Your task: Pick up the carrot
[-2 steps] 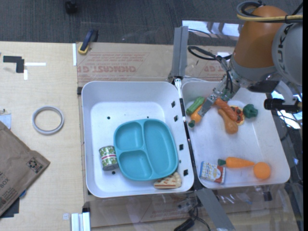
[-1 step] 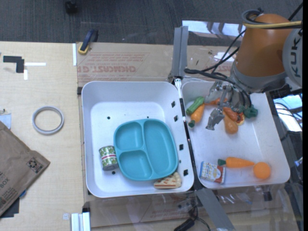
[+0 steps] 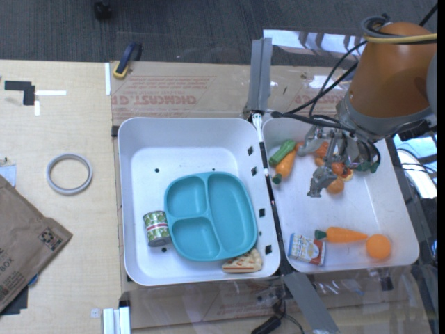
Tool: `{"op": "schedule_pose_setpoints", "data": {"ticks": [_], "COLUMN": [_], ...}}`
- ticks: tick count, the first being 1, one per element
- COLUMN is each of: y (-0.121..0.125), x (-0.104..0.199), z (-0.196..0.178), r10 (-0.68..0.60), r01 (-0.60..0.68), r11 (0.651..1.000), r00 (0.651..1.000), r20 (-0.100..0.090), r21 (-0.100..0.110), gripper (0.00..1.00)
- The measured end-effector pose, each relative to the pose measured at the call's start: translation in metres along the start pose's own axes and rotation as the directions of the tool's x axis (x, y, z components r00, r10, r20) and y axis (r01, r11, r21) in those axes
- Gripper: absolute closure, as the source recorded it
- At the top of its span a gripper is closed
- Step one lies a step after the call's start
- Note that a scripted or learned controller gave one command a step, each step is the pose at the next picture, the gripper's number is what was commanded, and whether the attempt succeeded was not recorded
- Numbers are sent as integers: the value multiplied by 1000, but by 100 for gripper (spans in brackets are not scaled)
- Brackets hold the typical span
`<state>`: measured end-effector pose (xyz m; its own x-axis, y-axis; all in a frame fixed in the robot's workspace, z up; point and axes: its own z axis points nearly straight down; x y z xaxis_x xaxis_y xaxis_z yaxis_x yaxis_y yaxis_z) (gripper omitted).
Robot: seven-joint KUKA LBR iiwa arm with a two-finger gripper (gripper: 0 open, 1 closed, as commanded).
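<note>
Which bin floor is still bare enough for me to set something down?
Left bin: bare floor along the back, above the teal tray. Right bin: a bare patch mid-floor, between the hand and the carrot. Crowded: the right bin's back under the hand, and its front edge by the carton and orange ball.

Dark grey carpet floor (image 3: 208,9); pale wooden bench (image 3: 55,124).
</note>
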<state>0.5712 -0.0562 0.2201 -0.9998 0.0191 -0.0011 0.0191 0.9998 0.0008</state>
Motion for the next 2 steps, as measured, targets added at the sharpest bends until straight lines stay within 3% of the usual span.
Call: {"op": "schedule_pose_setpoints", "data": {"ticks": [1, 2], "y": [-43, -50], "x": [-20, -53], "z": [94, 127], "r10": [-172, -610], "r01": [172, 610], "r11": [985, 793], "r00": [985, 793], "r20": [1, -8], "r21": [0, 5], "gripper": [0, 0]}}
